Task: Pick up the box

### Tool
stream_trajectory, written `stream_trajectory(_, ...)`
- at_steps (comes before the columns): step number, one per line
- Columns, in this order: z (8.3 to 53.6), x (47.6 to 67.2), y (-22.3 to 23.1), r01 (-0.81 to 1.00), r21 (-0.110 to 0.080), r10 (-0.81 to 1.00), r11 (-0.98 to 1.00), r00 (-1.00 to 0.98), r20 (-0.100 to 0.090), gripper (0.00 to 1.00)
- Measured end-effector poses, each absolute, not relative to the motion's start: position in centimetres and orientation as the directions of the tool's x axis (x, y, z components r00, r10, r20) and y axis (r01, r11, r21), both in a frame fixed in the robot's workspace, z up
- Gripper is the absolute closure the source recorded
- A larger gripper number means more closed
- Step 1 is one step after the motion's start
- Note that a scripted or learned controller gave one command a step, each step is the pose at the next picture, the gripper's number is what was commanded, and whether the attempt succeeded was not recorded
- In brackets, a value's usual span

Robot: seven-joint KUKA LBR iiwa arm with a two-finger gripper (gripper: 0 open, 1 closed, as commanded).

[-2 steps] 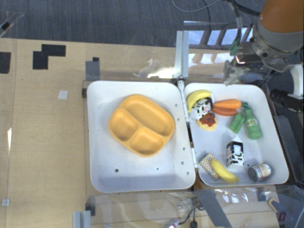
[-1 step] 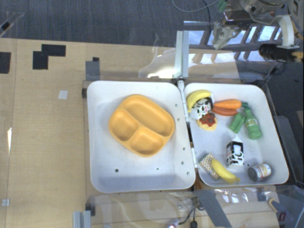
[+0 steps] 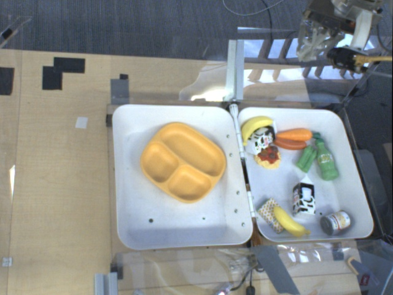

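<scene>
We see the pincer (image 3: 314, 42) high at the far right, above the surface (image 3: 55, 183) and beyond the far rim of the right bin (image 3: 353, 165); its pale fingers hang down with nothing between them, and we cannot tell whether they are spread or pressed together. The box (image 3: 303, 199), a small carton with black and white cow patches, stands upright in the right bin, well below the pincer and roughly in line with it, nearer the bin's front. No writing on it is legible to us. Just right of the box and farther from the pincer lies a can (image 3: 335, 222) on its side; its label is too blurred to read. A banana (image 3: 289, 220) lies just left of the box, beside a waffle (image 3: 268, 212). Closer to the pincer are a green bottle (image 3: 325, 160), a carrot (image 3: 293, 136) and a second cow-patterned piece (image 3: 262, 141) by a yellow shape. Far left of the pincer, the left bin (image 3: 129, 220) holds a yellow divided tray (image 3: 182, 161).
</scene>
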State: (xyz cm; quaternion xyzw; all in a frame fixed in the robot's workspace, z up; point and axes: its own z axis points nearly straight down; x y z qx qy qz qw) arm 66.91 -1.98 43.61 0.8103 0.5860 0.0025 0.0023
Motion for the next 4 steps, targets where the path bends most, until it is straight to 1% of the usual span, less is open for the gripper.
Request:
stream_trajectory(1,43.6,66.9,-3.9,0.964,0.006,0.964,-0.267,0.267,0.001,1.00)
stream_trajectory(2,42.5,62.6,1.2,0.935,0.005,0.935,-0.355,0.355,0.002,1.00)
stream_trajectory(3,43.7,66.9,-1.6,0.998,0.009,0.998,0.066,-0.066,-0.001,1.00)
stream_trajectory(4,43.7,64.3,-8.5,0.991,0.006,0.991,-0.130,0.130,0.000,1.00)
